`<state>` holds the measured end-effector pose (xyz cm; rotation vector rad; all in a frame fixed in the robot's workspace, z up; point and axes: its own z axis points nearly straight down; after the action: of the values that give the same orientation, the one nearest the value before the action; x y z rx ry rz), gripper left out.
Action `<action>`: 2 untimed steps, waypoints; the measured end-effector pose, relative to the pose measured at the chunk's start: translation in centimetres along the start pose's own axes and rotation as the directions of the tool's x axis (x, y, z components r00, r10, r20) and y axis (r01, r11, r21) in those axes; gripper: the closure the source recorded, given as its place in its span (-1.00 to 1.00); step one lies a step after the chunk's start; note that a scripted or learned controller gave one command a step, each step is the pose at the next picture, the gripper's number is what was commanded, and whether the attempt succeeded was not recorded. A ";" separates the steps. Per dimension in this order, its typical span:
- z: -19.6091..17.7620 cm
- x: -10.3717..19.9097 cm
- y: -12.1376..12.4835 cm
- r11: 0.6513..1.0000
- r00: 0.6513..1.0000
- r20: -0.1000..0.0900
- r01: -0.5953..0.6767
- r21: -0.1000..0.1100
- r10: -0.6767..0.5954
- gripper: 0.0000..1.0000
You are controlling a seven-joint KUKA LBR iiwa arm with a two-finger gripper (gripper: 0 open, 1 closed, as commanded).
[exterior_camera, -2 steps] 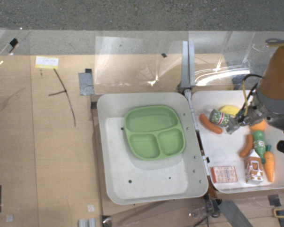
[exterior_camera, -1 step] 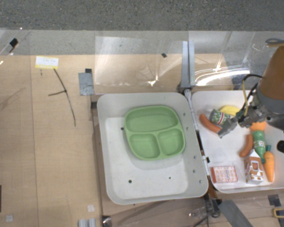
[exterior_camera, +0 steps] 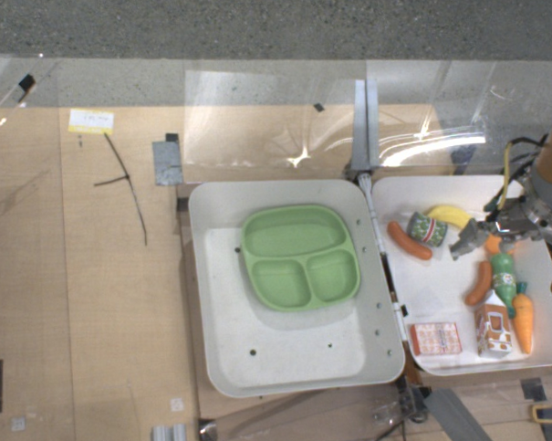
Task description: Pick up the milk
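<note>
Wood bench (exterior_camera: 78,297), two white bins side by side; left bin (exterior_camera: 218,355) has a green divided plate (exterior_camera: 300,257), right bin (exterior_camera: 443,281) has the food clutter. Milk carton (exterior_camera: 493,329) stands at the near edge, below the claw (exterior_camera: 467,241) and well apart from it, carrot (exterior_camera: 523,321) touching its right side, green bottle (exterior_camera: 504,276) btwn it and the claw. Arm reaches in from the right, wrist low over the bin's far half, near the banana (exterior_camera: 451,216) and can (exterior_camera: 427,228). Claw state: can't tell, nothing visibly btwn the tips. Likely pre-approach, needs to shift toward the milk.

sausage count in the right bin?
2. One sausage lies near the bin's left wall, beside the can. The other sausage lies mid-bin, left of the green bottle. The arm may hide more.
</note>
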<state>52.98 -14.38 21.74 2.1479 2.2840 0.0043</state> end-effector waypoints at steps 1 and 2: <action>5.8 -4.5 -3.4 0.975 0.975 0.000 -0.221 0.004 0.221 -1.00; 12.7 -3.7 -7.5 0.960 0.960 -0.001 -0.281 0.005 0.281 -1.00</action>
<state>45.82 -18.57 9.01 2.4538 1.9594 0.0014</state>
